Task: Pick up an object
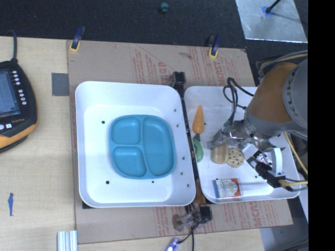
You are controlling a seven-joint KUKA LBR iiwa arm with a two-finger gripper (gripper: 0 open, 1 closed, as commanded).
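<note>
My gripper [226,139] is low in the right bin [209,95], at the end of the grey arm with the orange band [269,95]. Directly below it lie a tan block [219,153] and a round speckled cookie-like piece [235,158]; the gripper sits just above or against them. An orange carrot [198,119] lies to its left by the bin's left wall, with a green piece [198,149] under it. A small flat packet [227,187] rests near the bin's front edge. The arm hides part of the bin's right side.
The left bin [91,101] holds a blue divided plate [142,146]. A teach pendant [13,106] lies at the far left of the bench. Cables [272,171] hang from the wrist over the right bin. Clamps [178,79] sit between the bins.
</note>
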